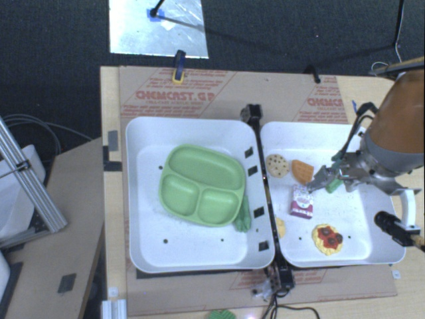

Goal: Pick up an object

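Seemingly, the tool (323,179) hangs just above the pink carton (301,202); its spread cannot be told.

The tool (323,179) is too small and blurred to tell how its fingers stand, or whether anything sits between them. A green item (333,185) just beside it is partly covered by the wrist, and its kind cannot be told. The arm (398,128) is cut off by the right edge. A dark green thing (242,214) pokes out from under the green divided plate (201,185), most of it hidden. A pale yellow piece (281,227) is half hidden behind the divider between the 2 bins. At the bottom edge, a green object (221,314) on the bench (219,85) is cut off.
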Tool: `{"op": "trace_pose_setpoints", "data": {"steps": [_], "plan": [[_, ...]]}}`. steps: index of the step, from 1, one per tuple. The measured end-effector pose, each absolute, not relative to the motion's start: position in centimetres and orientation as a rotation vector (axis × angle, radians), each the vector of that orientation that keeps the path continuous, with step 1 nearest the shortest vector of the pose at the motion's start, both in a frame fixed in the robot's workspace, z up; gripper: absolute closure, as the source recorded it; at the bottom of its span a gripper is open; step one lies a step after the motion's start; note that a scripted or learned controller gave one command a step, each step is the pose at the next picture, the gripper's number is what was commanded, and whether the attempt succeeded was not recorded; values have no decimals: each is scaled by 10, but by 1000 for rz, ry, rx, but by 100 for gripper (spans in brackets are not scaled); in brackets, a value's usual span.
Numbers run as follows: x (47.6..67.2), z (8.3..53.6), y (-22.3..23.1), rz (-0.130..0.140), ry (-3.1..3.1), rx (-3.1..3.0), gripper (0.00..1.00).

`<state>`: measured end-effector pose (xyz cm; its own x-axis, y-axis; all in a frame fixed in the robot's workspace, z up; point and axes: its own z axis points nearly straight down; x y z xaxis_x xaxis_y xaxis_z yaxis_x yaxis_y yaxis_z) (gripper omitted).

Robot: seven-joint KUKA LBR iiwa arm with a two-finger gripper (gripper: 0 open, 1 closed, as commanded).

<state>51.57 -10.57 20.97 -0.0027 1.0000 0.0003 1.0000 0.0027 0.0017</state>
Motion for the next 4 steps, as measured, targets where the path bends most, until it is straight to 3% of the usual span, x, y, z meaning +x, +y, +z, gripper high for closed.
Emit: {"op": "trace_pose_setpoints", "data": {"steps": [1, 2, 3, 4], "plan": [[576, 150, -146, 3, 2218, 2217, 0], [626, 86, -145, 9, 2226, 2211, 0], [628, 102, -145, 18, 2222, 2205, 100], [627, 101, -145, 16, 2223, 2206, 0]]}}
